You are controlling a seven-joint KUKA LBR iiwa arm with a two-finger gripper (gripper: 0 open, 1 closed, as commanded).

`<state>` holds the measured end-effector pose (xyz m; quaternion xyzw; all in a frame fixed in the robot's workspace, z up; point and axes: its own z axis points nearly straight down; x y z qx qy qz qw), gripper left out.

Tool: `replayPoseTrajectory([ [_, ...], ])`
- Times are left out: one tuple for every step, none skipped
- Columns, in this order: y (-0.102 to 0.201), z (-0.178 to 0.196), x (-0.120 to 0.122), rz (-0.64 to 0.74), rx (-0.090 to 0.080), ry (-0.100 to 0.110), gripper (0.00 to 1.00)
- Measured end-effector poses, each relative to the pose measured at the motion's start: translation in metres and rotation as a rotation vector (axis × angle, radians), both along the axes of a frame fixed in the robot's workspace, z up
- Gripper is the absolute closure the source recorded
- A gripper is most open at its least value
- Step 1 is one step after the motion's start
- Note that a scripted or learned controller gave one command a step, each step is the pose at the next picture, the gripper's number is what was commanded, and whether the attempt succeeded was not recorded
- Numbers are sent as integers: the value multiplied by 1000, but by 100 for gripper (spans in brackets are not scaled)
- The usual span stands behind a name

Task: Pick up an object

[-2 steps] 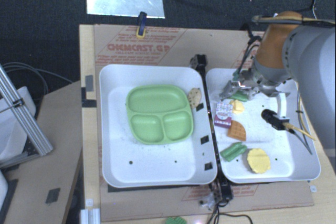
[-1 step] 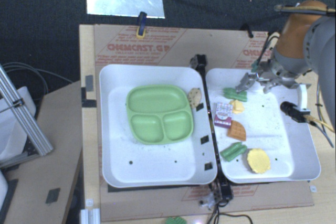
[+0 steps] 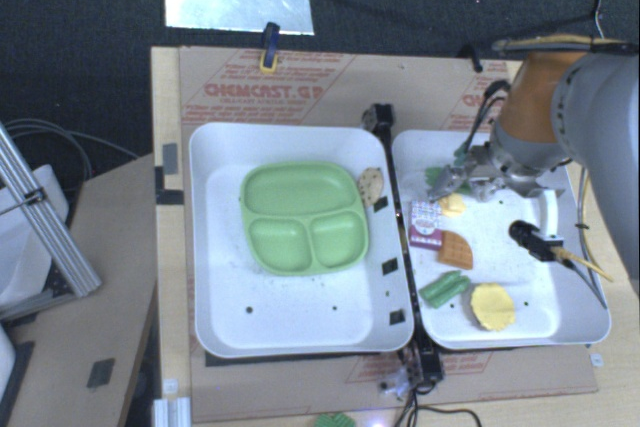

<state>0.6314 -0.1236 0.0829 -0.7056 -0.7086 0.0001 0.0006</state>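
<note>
My gripper [image 3: 458, 183] is low over the back left part of the right bin [image 3: 570, 315], reaching in from the right. Just left of it lies a dark green piece [image 3: 435, 177], and a small yellow piece [image 3: 453, 205] sits directly in front of it. Farther forward in the same bin are a purple and white packet [image 3: 425, 222], an orange wedge [image 3: 455, 250], a green pod-like piece [image 3: 443, 288] and a round yellow piece [image 3: 492, 306]. Nothing is visibly lifted.
The left bin [image 3: 220, 315] holds a green divided plate [image 3: 303, 217] and a small tan speckled piece [image 3: 371, 183] by its right wall. A black divider strip [image 3: 392, 215] runs between the bins. The arm's grey body covers the right bin's back right corner.
</note>
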Motion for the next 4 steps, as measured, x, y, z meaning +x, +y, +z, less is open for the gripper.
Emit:
replayPoseTrajectory([
  [-1,13,2,1,-1,-6,100],
  [-1,13,2,2,-1,-6,0],
  [-81,43,18,-6,-4,-8,0],
  [-83,1,-12,-3,-1,-2,0],
])
